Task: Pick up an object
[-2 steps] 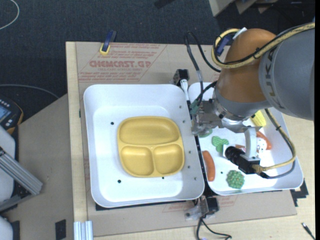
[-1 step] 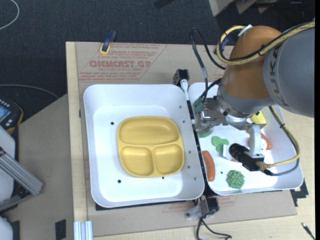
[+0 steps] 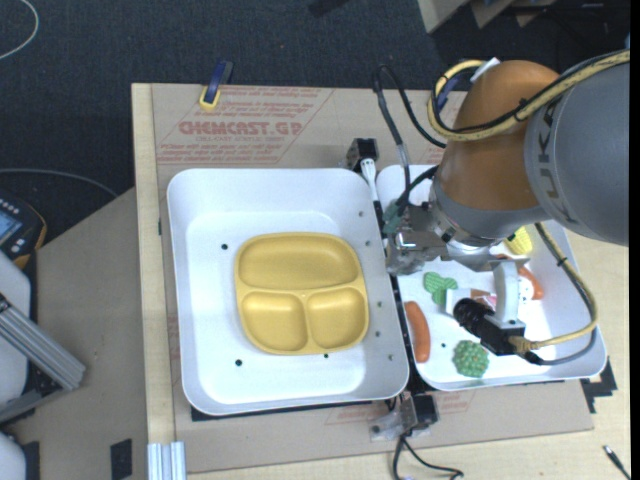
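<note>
A: The claw [image 3: 425,250] hangs under the grey arm [image 3: 560,158], low over the near-left part of the right bin [image 3: 560,368]. The wrist covers it, so I cannot tell whether it is spread or pressed together.

B: What lies to its left?

A: The left bin [image 3: 200,268], with a yellow divided tray [image 3: 300,293] in its middle. There is bare white floor all round the tray. The two bins' walls meet just left of the claw, so there is little room on that side.

B: And the pieces to pick?

A: All are in the right bin. An orange sausage-shaped piece [image 3: 418,330] lies toward the front from the claw, along the left wall. A green piece [image 3: 438,286] sits just in front of the claw, close by; whether they touch is unclear. A green knobbly piece [image 3: 470,358] rests farther front, near the front rim. A white and orange item [image 3: 510,293] lies to the claw's right, partly under the arm.
</note>
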